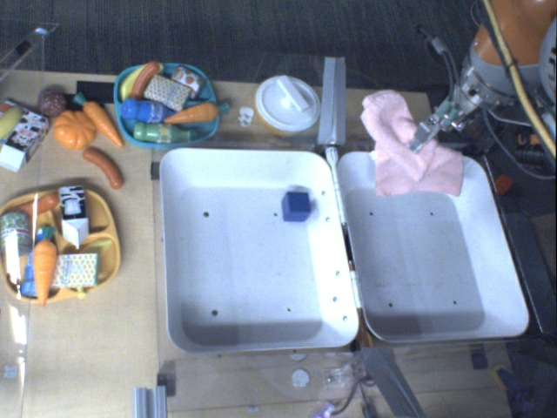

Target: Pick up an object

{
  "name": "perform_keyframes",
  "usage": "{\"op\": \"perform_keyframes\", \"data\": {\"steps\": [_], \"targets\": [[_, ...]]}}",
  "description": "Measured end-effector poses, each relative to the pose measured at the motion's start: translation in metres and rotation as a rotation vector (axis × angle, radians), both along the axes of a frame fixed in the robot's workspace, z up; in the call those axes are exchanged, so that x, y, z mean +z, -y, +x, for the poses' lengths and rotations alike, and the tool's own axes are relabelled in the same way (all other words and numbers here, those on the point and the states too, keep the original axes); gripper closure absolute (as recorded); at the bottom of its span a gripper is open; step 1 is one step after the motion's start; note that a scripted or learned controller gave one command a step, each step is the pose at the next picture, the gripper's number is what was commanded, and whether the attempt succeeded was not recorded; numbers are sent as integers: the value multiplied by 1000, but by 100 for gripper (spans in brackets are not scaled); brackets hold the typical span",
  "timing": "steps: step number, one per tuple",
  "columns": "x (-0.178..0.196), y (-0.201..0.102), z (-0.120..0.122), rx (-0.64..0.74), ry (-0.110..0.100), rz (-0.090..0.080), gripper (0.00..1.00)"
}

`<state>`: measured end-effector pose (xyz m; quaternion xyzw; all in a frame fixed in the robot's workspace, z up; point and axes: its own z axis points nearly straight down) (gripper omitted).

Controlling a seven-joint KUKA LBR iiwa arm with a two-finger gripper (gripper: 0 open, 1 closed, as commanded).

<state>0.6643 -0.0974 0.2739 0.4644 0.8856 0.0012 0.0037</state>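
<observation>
Two white bins [261, 338] on wooden bench [87, 355], gripper [426, 138] pinching pink cloth [409, 151]

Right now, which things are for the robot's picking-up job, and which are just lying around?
For the job:
- gripper, at the pink cloth
- pink cloth, draped over the right bin's far rim
- blue cube in the left bin
- left bin, right bin

Just lying about:
- blue bowl of toy food
- yellow tray of toy food
- white lid
- toy pumpkin
</observation>
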Motion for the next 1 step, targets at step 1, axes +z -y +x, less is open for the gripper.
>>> {"op": "perform_keyframes", "data": {"steps": [1], "targets": [[-82,-50,5,118,-4,1,100]]}}
